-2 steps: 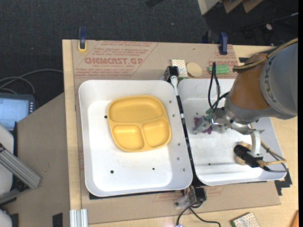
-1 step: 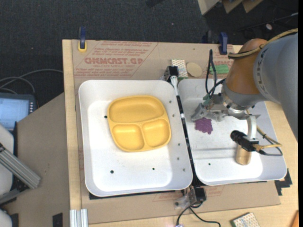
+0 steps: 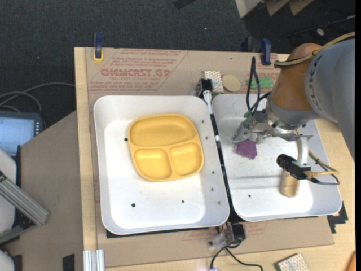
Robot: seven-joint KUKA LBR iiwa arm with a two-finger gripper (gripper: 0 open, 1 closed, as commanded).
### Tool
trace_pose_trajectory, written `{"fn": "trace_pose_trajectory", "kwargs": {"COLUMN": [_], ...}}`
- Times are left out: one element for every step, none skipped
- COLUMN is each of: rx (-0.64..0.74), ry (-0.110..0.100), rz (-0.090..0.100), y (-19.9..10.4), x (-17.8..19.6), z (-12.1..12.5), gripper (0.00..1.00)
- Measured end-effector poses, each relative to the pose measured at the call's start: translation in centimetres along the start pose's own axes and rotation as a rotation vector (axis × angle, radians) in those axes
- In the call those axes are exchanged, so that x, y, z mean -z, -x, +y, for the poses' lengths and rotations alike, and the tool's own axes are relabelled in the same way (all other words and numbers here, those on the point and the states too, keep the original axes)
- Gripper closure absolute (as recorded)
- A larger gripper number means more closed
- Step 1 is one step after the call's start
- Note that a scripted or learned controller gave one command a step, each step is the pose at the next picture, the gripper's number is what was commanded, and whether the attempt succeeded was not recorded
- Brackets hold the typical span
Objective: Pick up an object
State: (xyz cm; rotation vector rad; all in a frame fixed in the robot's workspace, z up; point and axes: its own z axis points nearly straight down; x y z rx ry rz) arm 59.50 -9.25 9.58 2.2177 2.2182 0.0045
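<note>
Nearest to us, we are looking at the front of the right bin (image 3: 265, 199), where a small tan cylinder (image 3: 289, 186) is standing or lying close to the right-hand wall; we are not able to tell which, since its top end is passing under robot hardware. Just beyond it, a purple lump (image 3: 246, 148) is resting on the bin floor near the wall that the two bins share. We are bringing our gripper (image 3: 249, 131) in directly behind and over it, so we are judging this lump to be the thing we are aiming at. Whether the gripper is released or clenched we cannot tell, because the wrist is covering it from this slant, and we are not seeing the lump held. Level with this, in the left bin (image 3: 107, 168), a yellow divided plate (image 3: 166, 147) is lying flat and well apart from our work, probably because it is too wide to grasp. Farther back, our arm (image 3: 299, 89) is hiding the right bin's far corner. Behind the bins, a cardboard sheet (image 3: 141, 72) is serving as the base, with a pale round disc (image 3: 230, 83) sitting on it.
</note>
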Motion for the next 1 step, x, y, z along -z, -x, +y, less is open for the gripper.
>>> {"fn": "trace_pose_trajectory", "kwargs": {"rx": [0.008], "ry": [0.005], "rz": [0.005], "y": [-7.14], "x": [9.47], "z": [-1.86], "gripper": [1.0]}}
